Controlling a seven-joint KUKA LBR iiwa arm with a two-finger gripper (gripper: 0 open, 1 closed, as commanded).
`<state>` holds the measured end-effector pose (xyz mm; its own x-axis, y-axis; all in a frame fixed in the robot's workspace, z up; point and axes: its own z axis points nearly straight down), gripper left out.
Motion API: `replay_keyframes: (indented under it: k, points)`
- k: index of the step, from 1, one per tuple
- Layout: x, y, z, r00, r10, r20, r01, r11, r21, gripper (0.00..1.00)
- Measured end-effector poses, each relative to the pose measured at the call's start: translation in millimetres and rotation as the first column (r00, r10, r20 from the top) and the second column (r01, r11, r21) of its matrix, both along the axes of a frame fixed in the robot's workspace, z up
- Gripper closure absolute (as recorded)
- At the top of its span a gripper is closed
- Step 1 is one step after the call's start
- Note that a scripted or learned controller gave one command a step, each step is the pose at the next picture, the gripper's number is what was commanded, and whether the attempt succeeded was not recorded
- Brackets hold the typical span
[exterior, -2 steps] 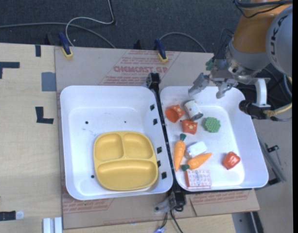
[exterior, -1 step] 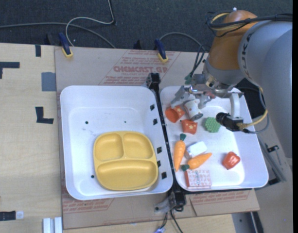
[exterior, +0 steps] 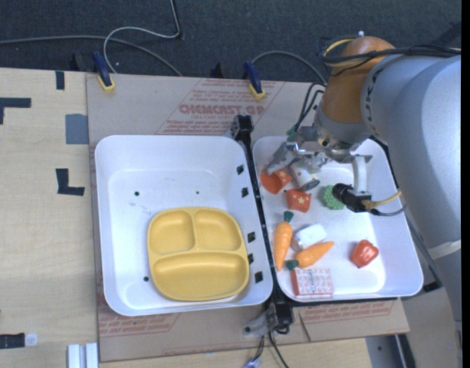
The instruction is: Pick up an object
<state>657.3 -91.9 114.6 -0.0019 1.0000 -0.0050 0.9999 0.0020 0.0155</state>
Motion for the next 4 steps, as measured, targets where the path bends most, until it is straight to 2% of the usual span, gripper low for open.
replay_keyframes:
  k: [1,2,3,4]
  points:
    - [5.3,-2.5,-1.6,1.000,0.001,0.011,-0.001,1.000,-0.003,0.00]
    - [11.1,-60.2,43.5,1.000,-0.001,-0.015,0.001,1.000,0.003,0.00]
    - [4.1,-21.0,-15.9,1.000,-0.002,-0.006,0.002,1.000,0.001,0.00]
    - [-64.7,-5.0,-22.7,1.000,-0.001,-0.018,0.001,1.000,0.005,0.00]
